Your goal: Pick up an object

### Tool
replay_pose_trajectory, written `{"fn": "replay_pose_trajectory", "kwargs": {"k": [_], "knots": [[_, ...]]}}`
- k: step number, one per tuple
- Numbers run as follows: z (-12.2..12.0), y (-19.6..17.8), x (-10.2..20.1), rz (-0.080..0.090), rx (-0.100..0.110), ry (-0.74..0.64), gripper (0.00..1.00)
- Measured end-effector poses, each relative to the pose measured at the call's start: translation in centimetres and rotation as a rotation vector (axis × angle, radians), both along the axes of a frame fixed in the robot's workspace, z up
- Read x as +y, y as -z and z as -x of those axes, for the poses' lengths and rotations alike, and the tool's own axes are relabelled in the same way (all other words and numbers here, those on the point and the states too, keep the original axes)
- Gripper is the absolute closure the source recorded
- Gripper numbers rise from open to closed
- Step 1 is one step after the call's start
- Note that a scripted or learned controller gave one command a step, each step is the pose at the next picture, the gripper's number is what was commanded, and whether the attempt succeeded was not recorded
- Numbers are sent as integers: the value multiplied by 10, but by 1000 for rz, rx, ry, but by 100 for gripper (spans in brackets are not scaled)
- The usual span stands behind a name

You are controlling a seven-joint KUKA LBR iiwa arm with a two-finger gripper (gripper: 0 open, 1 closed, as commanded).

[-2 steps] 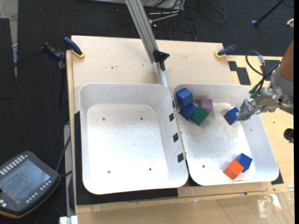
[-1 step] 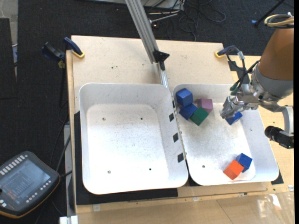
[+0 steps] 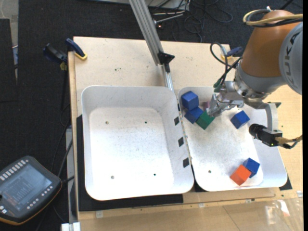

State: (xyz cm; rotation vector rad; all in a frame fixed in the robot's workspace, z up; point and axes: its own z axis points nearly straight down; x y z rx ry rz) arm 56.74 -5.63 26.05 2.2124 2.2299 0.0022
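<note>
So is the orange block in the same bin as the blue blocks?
Yes, the orange block sits in the right bin, touching one blue block, with the other blue blocks farther up.

Two shallow white bins sit side by side on the counter (image 3: 125, 57): the left bin (image 3: 96, 105) and the right bin (image 3: 269, 174). Blue blocks number four: one (image 3: 189, 100) at the right bin's upper left corner, a second (image 3: 193, 114) just below it, a third (image 3: 239, 119) further right, and a fourth (image 3: 251, 166) near the lower right. There is one green block (image 3: 204, 121) and one orange block (image 3: 240, 175). That makes six blocks, all in the right bin.
</note>
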Motion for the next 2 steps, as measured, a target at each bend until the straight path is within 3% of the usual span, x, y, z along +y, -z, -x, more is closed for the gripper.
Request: {"fn": "replay_pose_trajectory", "kwargs": {"k": [2], "knots": [[-27,16,120,0,0,0,100]]}}
